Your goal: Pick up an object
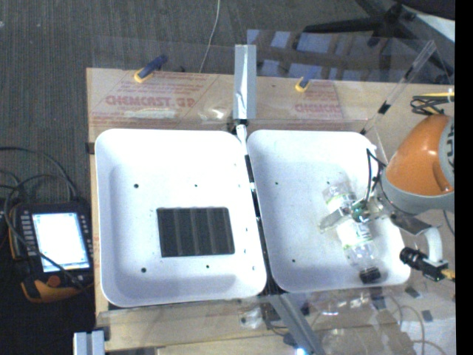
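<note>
A clear plastic bottle [360,246] with a dark cap lies in the right bin [295,161], near its front right corner. My gripper [335,208] hangs over the right bin just left of the bottle's upper end; its two pale fingers stand apart with nothing between them, so it is open. The grey arm with its orange band [417,161] reaches in from the right. A dark ribbed rectangular block [195,231] lies flat in the middle of the left bin [126,154].
The bins meet at a central ridge [251,191]. A handheld screen unit [52,242] with cables sits left of the bench. Clamps and a grey post [244,80] stand at the bench's back edge.
</note>
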You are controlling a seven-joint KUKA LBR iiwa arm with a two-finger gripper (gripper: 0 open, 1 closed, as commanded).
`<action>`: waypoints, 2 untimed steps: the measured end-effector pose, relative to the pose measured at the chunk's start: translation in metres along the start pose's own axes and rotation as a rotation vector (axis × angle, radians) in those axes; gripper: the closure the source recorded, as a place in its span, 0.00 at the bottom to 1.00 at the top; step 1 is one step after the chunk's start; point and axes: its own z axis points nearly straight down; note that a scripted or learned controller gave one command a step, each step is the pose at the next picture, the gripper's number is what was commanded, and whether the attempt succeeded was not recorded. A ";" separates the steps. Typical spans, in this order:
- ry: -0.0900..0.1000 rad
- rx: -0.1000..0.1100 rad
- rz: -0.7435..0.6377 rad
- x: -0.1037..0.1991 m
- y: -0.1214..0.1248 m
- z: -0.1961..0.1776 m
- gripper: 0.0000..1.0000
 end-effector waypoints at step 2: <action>0.019 0.031 -0.080 0.038 0.030 -0.106 1.00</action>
